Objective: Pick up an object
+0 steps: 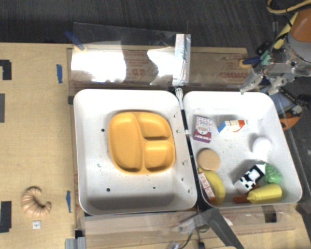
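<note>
While the end effector [264, 79] waits above the right bin [287, 139], the banana [216, 184] could slip because toys crowd it.

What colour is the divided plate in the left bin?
Yellow-orange all over; the divided plate shows plainly in the camera view.

Dark grey ribbed carpet floor [145, 4] along the top, running down the right side. Pale plywood bench top [31, 139] on the left, marked with black square corner markings [2, 69] and short strips of blue tape [59, 72]. Brown cardboard backing [217, 66] behind the two bins, fronted by a clear plastic sheet [124, 61] throwing back bright white glare from overhead light. Even, soft lighting elsewhere, faint shadows only.
</note>
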`<state>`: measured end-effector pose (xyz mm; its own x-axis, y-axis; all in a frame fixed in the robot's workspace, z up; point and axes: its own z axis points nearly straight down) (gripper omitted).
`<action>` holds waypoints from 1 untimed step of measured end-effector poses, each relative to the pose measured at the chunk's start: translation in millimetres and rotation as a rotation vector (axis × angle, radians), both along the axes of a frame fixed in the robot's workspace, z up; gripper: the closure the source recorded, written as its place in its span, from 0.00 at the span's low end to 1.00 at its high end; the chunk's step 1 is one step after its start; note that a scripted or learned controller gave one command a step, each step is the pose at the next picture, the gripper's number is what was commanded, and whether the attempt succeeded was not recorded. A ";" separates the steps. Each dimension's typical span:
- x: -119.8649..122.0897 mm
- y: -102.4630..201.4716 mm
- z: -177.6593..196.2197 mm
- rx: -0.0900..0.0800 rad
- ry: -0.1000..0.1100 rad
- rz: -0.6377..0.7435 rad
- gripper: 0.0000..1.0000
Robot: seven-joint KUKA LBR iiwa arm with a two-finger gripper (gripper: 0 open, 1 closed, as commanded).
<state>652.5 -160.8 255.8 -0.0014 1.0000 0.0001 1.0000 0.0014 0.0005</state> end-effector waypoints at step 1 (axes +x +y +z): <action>8.8 -41.8 -140.5 0.004 0.009 -0.401 0.00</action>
